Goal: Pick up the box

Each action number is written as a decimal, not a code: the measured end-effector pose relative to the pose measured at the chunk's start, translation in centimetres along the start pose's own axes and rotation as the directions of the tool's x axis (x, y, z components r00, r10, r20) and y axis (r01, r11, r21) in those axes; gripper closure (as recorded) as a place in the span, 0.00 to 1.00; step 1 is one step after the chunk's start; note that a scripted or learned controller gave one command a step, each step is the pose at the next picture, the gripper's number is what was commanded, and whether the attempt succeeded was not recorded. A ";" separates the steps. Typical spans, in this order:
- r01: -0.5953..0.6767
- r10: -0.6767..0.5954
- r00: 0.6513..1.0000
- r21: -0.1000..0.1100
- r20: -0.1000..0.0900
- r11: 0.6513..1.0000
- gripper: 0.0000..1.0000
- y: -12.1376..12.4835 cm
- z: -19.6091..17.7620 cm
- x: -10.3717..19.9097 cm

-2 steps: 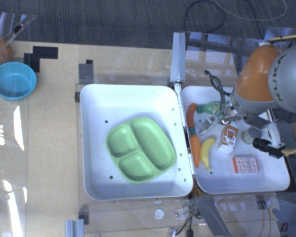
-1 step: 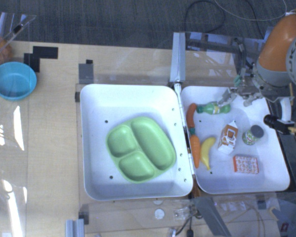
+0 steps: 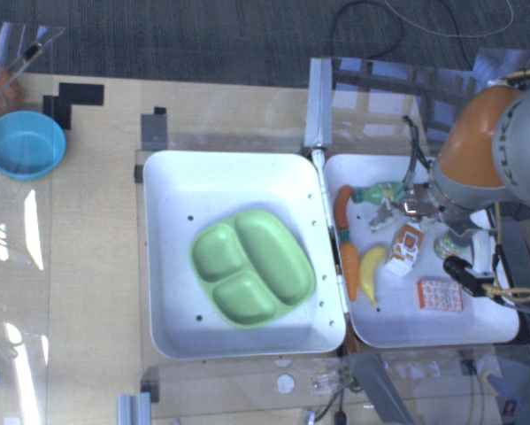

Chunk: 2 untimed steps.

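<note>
A small white and orange box lies tilted in the middle of the right bin. A flat red-patterned box rests nearer the front right of the same bin. My gripper hangs over the back half of that bin, just behind the white and orange box and next to a green bottle. Nothing can be seen held in it. The arm's orange band rises to the right.
A red sausage, a carrot and a banana lie along the right bin's left wall. A small greenish item sits by the wrist. The left bin holds a green divided plate. A blue bowl stands far left.
</note>
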<state>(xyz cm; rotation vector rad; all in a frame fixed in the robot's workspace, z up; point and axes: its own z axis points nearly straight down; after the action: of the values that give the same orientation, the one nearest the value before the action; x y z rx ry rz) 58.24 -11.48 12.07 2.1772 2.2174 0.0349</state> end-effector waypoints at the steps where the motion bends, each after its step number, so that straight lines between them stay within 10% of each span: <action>1: 0.306 -0.305 0.952 -0.030 0.023 0.952 0.00 -5.7 0.8 -2.3; 2: 0.699 -0.698 0.715 -0.017 0.044 0.715 0.00 -7.3 0.7 -1.3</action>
<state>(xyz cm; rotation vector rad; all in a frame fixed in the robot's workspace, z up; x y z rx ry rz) 50.96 -12.93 11.12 1.1601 2.8258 0.0108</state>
